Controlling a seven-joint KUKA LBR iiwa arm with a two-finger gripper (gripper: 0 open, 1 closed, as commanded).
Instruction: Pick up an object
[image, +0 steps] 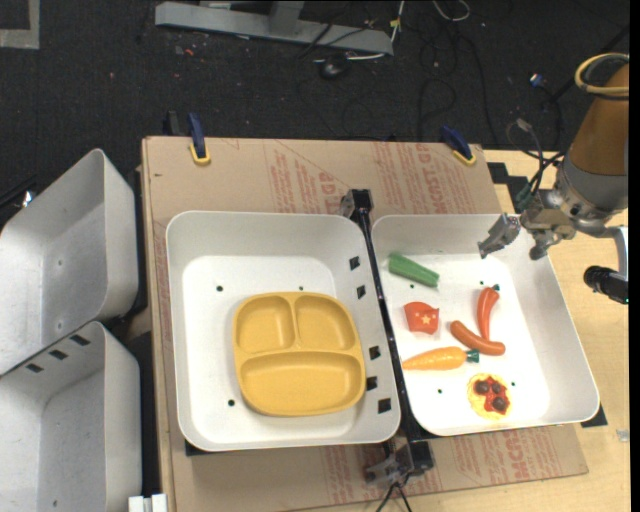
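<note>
Smooth plastic toy foods are seen in the right bin (560, 330), down and to the left of the gripper (518, 238): a green cylinder (413, 269) nearest it, then a curved red chili (486, 307), a red strawberry-like piece (422, 317), a glossy sausage (477, 338), an orange carrot (434, 360) and a flat yellow disc with red spots (490, 395). The gripper is held over the bin's upper right rim with its two dark fingers spread apart and nothing between them. Farther left, a matte yellow divided plate (298, 352) lies in the left bin (195, 300). The arm's upper part is cut off by the frame. The bins rest on printed cardboard (290, 170) over dark carpet.
</note>
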